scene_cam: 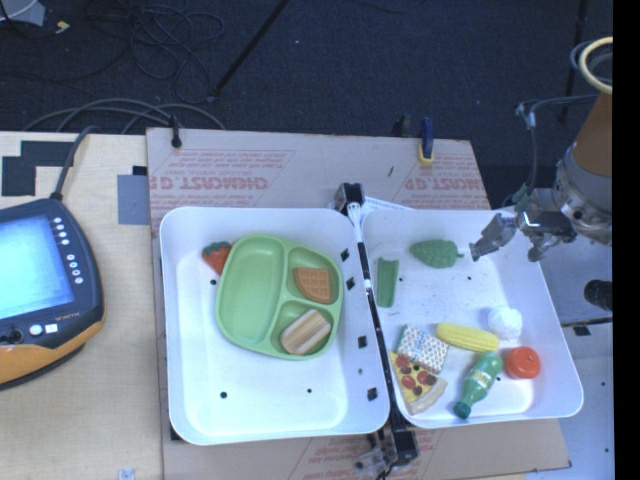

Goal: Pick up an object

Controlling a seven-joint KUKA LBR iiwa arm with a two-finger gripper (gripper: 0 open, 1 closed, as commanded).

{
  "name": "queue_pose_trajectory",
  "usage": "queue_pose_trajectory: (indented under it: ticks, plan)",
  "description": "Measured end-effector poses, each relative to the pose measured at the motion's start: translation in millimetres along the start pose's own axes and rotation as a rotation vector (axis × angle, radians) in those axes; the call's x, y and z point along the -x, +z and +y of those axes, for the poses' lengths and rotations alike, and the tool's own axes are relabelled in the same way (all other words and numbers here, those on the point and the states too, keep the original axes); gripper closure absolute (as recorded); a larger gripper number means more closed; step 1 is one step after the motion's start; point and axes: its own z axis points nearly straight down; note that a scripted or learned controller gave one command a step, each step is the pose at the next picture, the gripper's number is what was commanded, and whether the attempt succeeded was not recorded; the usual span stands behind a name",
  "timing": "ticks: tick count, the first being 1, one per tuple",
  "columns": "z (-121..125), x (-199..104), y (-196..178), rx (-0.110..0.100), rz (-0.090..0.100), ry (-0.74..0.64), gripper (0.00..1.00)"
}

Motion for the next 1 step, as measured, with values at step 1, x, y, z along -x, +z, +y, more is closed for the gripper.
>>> queue_pose_trajectory:
  ticks: [1]
  plan:
    - [0.0, 0.6, -9.8, -0.001, 0.001, -0.001, 1.00]
